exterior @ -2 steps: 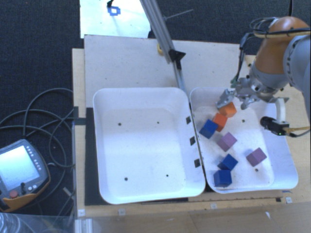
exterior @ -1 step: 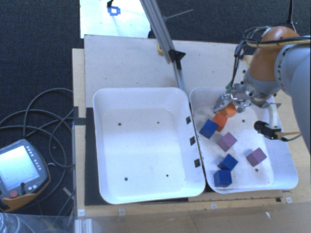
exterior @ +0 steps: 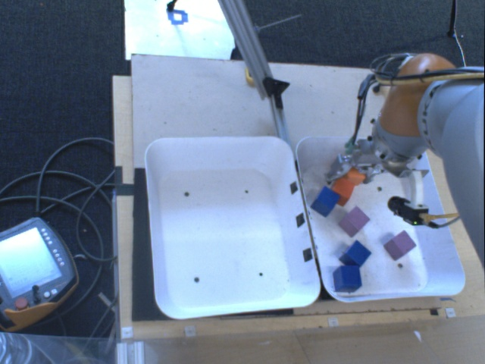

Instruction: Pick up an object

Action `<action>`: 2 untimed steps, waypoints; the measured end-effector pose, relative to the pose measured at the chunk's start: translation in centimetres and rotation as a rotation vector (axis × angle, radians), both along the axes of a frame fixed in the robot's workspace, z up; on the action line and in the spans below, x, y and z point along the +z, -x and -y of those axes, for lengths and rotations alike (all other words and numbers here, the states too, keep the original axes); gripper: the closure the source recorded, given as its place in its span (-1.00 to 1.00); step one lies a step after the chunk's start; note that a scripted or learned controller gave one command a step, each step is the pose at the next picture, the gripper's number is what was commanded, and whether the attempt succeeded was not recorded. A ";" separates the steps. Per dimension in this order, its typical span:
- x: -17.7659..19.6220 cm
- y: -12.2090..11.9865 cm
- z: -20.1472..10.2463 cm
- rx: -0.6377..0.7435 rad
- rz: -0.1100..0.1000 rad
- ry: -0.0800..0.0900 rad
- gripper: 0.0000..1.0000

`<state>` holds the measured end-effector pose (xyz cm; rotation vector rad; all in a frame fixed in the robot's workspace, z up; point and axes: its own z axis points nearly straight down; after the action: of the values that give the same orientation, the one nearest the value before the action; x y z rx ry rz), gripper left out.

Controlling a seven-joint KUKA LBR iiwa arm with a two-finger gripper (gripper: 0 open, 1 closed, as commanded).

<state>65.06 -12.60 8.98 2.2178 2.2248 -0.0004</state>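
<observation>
- Fingers [exterior: 347, 168] hang low in the right bin [exterior: 447, 275], right at the orange block [exterior: 349, 183]; they look to sit either side of it, but whether they have closed on it I cannot tell, since the wrist hides much of them.
- Gripper [exterior: 350, 171] is touching, or nearly touching, that orange block, which lies just under the fingertips at the bin's upper left.
- To do this step well: centre the block between the fingers, square to its flat faces, then close before lifting straight up.
- A blue block [exterior: 325, 201] sits just beside the orange one, below and left of the fingers; a slanted lift would probably knock it.
- Blue blocks, counted: three, one beside the fingers and two [exterior: 355, 253] [exterior: 347, 277] well below them.
- Purple blocks: two, one [exterior: 354, 221] near below the fingers, one [exterior: 399, 244] further below and right.
- Orange blocks: one.
- Bins: two; the left bin [exterior: 163, 226] lies well left of the fingers.
</observation>
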 end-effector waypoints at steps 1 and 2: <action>1.3 -0.1 0.0 0.002 0.005 0.001 1.00; 7.3 -0.1 -0.8 0.002 0.007 0.001 1.00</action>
<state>65.18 -11.75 16.29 2.2110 2.2235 0.0071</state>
